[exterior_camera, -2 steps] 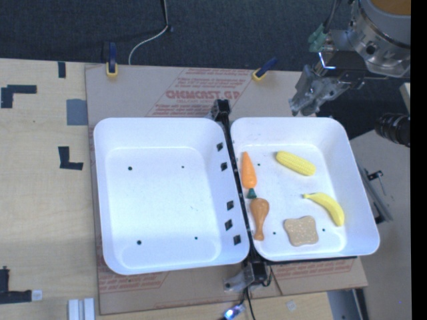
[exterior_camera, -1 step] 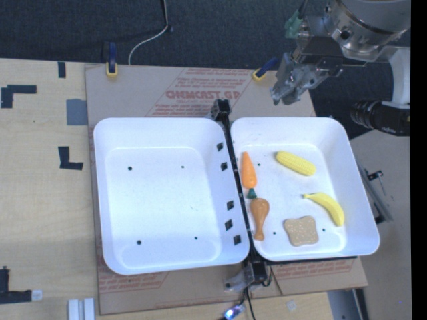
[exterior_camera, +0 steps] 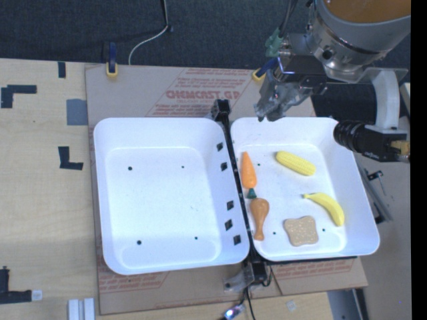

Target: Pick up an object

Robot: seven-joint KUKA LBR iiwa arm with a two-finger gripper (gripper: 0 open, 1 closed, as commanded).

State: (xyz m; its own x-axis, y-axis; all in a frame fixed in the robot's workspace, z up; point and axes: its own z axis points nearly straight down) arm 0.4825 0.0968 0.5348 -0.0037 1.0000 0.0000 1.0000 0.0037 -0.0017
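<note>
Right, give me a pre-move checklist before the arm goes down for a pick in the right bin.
1. Targets in right bin: carrot, drumstick, corn, banana, toast: ok.
2. Gripper raised over the bin's far rim: ok.
3. Gripper above a target: not ok, none lies below it.
4. Carrot and drumstick lie against the divider wall: not ok for an easy grasp.
5. Fingers open: cannot tell.

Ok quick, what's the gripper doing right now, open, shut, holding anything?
Gripper: above the right bin's far edge, nothing visibly held; grip state cannot be told.
</note>
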